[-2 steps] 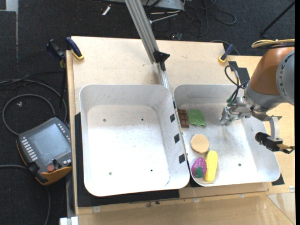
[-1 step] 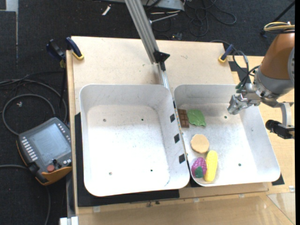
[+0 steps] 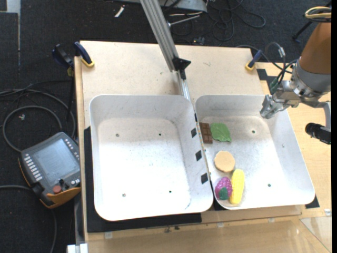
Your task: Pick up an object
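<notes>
On the wooden tabletop sit two shallow white bins side by side. Far left, off the tabletop, a handheld control pendant lies on the dark floor. Next comes the left bin. Along the left wall of the right bin lie a brown block touching a green leafy piece, then a tan round disc, then a purple grape bunch beside a yellow corn cob. At the right, the gripper hangs over that bin's far right corner, well apart from the objects; whether the jaws are wide or narrow I cannot tell.
</notes>
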`<control>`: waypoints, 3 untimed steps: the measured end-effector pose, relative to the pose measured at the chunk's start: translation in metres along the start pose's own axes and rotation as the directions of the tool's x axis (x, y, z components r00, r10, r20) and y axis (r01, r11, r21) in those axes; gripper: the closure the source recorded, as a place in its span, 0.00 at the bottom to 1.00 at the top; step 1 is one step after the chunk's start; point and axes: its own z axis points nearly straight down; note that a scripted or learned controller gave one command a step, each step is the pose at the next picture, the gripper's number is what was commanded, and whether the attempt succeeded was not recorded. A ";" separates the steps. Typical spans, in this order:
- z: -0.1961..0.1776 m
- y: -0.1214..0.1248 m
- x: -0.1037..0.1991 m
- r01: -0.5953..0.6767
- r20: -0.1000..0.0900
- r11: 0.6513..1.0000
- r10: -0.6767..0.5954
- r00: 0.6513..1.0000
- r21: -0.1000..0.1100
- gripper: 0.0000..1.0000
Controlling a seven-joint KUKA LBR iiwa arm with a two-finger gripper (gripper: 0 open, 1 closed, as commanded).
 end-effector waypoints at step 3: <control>-0.025 -0.013 0.113 0.003 -0.004 1.000 -0.003 1.000 0.007 1.00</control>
